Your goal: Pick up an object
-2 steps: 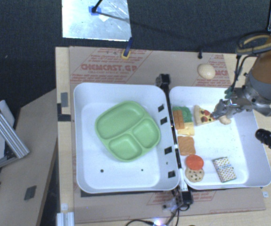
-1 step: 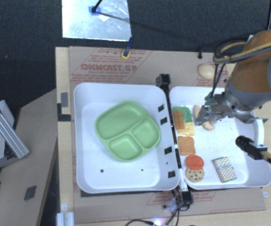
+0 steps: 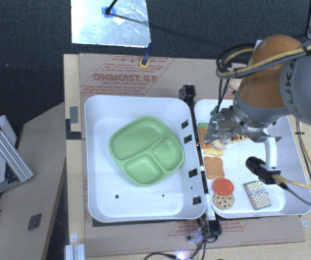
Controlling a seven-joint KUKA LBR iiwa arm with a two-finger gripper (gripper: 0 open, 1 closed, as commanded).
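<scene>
My gripper [image 3: 218, 137] hangs low over the upper left part of the right bin [image 3: 291, 199], its tips down among a cluster of small food pieces [image 3: 219, 143]. The grey arm with its orange band [image 3: 266, 75] covers the bin's upper half. Just below the gripper lies a tan toast-like slice [image 3: 213, 167]. Further down sit a red round piece [image 3: 223, 186] and a chocolate-chip cookie [image 3: 223, 201]. A small patterned packet [image 3: 257, 194] rests at the bin's lower middle. I cannot see anything lifted between the fingers.
The left bin [image 3: 101, 199] holds a green three-section plate [image 3: 146, 150]. A black clip-studded divider [image 3: 193, 145] runs between the bins. A black cylindrical part on the arm [image 3: 260, 169] juts over the right bin. Cables loop at the right.
</scene>
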